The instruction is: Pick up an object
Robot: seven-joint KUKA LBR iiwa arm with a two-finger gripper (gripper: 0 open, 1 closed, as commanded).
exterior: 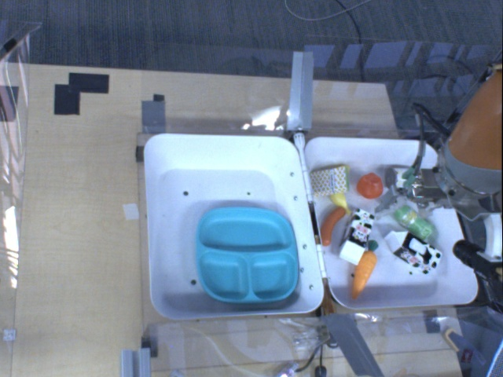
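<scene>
1. Nearest: metal bench fittings and loose cables (pixel 314 350) along the front edge, under both bins.
2. Pale wooden bench (pixel 78 234) bearing two shallow white bins side by side, with a grey metal post (pixel 301 93) rising at the far end of the seam between them.
3. In the left bin (pixel 165 163): a blue divided tray (pixel 247 253) with three compartments, lying toward the near side.
4. In the right bin (pixel 456 289), near to far: a toy carrot (pixel 362 272) pointing near-left; a cow-patterned block (pixel 417 254) to its right; a second cow-patterned piece (pixel 361 229); an orange-red sausage shape (pixel 332 225) at the left wall; a green object (pixel 414 221); a yellow patterned block (pixel 330 181); a red-orange ball (pixel 370 185).
5. Far left on the bench: black tape marks (pixel 78 91). Beyond the bench: dark grey carpet with a thin cable (pixel 346 6) looping across.
6. Gripper (pixel 409 185) low over the far right of the right bin, just above the green object; opening impossible to judge, nothing visibly grasped. Orange band (pixel 479 124) on the arm above.
</scene>
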